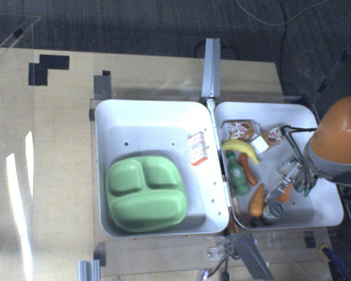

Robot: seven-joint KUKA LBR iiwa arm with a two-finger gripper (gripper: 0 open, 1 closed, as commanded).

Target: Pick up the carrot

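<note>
Here we are over the right bin, and the arm is reaching in from the right with that orange band big in the corner. The gripper hangs low over the middle of the bin, its metal tip pointing down and to the left. Whether it is released or clenched, I cannot tell from here; the tip is a small blur of grey, with a scrap of orange beside it that I cannot make out.

The carrot is the thing to watch. It lies on the bin floor toward the front, just left of the gripper and a touch nearer the front wall. Nothing of it sits in the gripper; it is plainly lying free. Its long axis runs steeply, the fat end down toward the front and the thin end tipping up and slightly right, so it lies almost across the line of the arm's reach.

It's crowded around there. A green bottle stands just beside the carrot on its left, a banana curves behind that, and a round grey tin sits hard against the carrot's lower right, between it and the gripper.

So the move, I'd say, is a short shift left and forward, then down, closing across the carrot's narrow width. That tin looks like the trouble: a finger could land on it.
</note>
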